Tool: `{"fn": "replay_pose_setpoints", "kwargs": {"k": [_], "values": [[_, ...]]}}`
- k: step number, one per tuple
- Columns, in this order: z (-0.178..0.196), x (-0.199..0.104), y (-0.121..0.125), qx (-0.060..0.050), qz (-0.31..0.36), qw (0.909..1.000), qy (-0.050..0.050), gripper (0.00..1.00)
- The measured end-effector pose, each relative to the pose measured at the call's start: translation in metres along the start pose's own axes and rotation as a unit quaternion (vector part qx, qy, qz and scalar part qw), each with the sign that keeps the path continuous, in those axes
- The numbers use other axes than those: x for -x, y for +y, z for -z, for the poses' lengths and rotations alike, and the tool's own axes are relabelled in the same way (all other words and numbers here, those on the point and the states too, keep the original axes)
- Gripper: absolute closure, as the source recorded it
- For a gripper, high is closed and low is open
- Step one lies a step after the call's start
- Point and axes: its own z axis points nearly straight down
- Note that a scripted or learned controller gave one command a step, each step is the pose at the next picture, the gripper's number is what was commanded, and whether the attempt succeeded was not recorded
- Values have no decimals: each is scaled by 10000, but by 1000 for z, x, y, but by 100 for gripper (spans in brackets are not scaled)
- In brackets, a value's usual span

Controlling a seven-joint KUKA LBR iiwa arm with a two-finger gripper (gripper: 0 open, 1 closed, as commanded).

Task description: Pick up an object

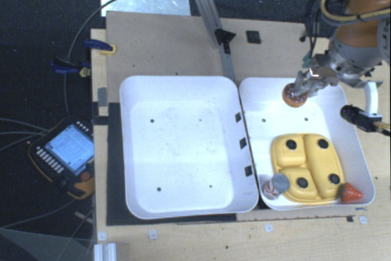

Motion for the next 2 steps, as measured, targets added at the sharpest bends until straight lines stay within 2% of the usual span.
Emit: {"fn": "replay_pose_setpoints", "kwargs": {"k": [2], "values": [[8,-100,-7,-13,27,10000,11,100]]}}
